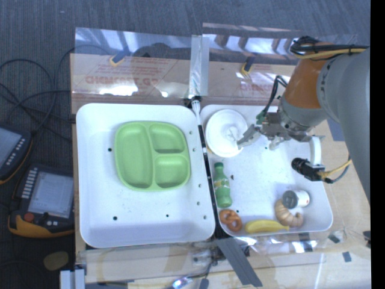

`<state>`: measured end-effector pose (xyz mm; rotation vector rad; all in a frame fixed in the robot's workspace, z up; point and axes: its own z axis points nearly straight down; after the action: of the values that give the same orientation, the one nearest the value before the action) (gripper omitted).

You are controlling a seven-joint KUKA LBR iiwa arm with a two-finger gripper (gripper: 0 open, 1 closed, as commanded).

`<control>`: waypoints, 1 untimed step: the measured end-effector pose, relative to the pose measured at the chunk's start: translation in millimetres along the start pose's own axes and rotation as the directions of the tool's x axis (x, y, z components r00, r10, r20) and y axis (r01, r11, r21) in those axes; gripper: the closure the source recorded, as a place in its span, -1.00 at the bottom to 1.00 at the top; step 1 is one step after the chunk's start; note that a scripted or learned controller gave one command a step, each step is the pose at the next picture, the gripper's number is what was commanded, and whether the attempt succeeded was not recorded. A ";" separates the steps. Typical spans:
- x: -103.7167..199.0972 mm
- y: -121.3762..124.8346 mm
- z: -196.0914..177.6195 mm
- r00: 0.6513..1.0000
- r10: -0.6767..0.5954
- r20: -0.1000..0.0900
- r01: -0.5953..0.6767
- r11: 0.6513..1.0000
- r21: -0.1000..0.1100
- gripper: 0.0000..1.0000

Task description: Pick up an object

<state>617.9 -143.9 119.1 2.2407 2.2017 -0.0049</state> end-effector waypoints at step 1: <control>-27.7 -0.8 -41.1 1.000 0.002 -0.001 -0.002 1.000 -0.001 -1.00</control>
<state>616.8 -171.5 160.2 2.2429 2.1994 -0.0021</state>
